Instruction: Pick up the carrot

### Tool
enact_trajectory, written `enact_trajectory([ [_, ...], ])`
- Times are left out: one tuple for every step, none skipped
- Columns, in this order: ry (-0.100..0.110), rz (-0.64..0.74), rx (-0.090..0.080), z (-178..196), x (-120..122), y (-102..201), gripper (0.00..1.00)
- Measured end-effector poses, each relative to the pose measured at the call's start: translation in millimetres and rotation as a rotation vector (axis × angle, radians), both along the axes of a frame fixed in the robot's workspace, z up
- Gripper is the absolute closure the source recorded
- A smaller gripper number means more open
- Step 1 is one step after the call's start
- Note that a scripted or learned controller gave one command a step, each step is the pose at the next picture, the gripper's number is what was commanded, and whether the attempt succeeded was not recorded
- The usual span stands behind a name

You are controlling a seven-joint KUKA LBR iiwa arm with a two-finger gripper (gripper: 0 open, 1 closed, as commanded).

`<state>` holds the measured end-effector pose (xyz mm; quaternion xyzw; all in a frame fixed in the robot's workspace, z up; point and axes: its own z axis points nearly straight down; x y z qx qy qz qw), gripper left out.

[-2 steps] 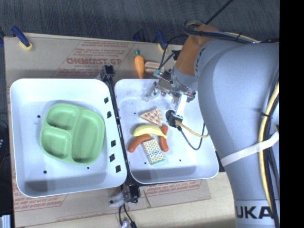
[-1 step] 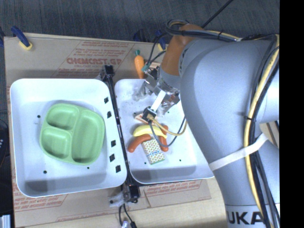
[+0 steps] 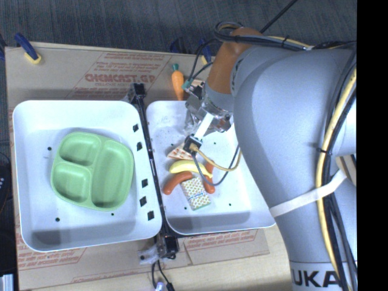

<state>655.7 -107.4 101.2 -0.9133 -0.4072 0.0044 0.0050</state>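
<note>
Behind the right bin (image 3: pixel 245 214), on the cardboard (image 3: pixel 109 71) just past its far rim, lies the carrot (image 3: pixel 177 85), outside both bins. The gripper (image 3: pixel 197 121) hangs near it, over that bin's far end; I cannot tell whether it is open or closed. A banana (image 3: pixel 183 167), a sausage (image 3: pixel 176 182) and a patterned box (image 3: pixel 196 193) lie mid-bin. The left bin (image 3: pixel 30 223) holds a green plate (image 3: pixel 91 170).

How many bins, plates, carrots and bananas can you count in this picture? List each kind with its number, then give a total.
Bins: 2, the left bin and the right bin
Plate: 1
Carrot: 1
Banana: 1
Total: 5
</note>
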Motion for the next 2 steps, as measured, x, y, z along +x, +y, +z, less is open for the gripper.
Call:
enact_trajectory([
  [-0.01, -0.093, -0.004, 134.4, -7.4, 56.2, 1.0],
  [-0.004, -0.163, -0.005, 89.4, -73.8, 98.8, 1.0],
])
